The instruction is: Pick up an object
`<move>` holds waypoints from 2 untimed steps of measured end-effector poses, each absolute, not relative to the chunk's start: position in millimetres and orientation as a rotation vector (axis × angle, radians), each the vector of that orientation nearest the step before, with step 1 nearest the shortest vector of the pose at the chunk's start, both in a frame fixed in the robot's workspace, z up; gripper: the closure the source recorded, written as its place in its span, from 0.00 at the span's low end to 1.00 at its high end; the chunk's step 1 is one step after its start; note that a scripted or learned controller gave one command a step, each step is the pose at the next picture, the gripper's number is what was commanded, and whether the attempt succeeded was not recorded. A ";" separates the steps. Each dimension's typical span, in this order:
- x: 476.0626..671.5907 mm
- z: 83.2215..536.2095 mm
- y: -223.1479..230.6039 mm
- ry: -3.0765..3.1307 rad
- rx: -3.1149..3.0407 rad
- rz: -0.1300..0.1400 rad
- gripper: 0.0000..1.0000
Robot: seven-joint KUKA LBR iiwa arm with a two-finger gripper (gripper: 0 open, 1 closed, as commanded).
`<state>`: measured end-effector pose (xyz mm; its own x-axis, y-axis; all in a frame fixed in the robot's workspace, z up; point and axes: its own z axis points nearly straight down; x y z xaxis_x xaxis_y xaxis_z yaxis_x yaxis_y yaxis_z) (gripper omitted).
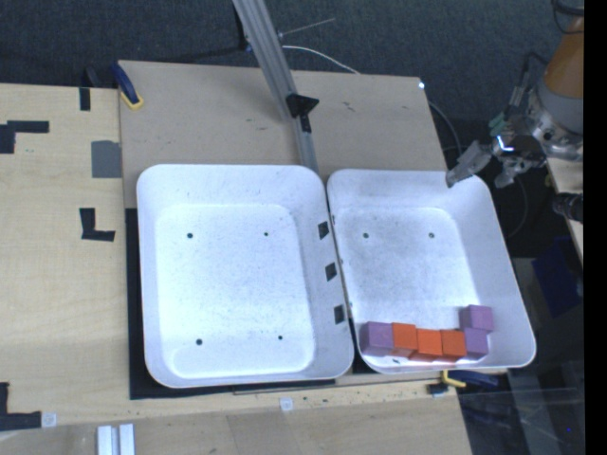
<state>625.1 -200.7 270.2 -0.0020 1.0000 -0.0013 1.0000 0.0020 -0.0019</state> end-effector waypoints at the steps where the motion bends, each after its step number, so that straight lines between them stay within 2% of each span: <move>1: 671.6 287.5 -208.0 -2.228 -2.220 -0.001 0.00; 2: 671.5 261.5 -190.1 -2.223 -2.218 0.003 0.00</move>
<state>671.5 -190.1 261.5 -0.0025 1.0000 -0.0005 1.0000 0.0025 -0.0025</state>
